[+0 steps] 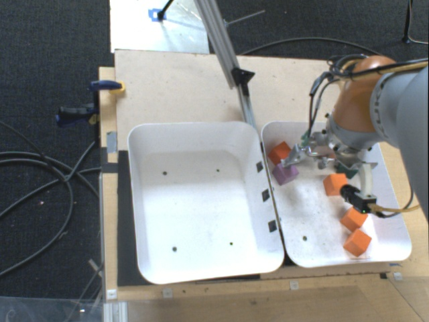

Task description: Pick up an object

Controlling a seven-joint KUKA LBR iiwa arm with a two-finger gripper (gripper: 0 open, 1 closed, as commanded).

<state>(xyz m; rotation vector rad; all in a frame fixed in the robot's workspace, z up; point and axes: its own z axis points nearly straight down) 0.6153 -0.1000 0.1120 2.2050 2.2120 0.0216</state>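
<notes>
Nearest the camera, an orange cube lies in the right white plastic bin, ungrasped. Gripper sits low beside the small purple block; jaw state cannot be determined. Pickup remains outstanding.

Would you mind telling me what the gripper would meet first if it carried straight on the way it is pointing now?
The gripper points leftward in the right bin. The purple block and an orange block lie right at its tip, so probably one of those; depth is unclear, so I cannot say which.
</notes>
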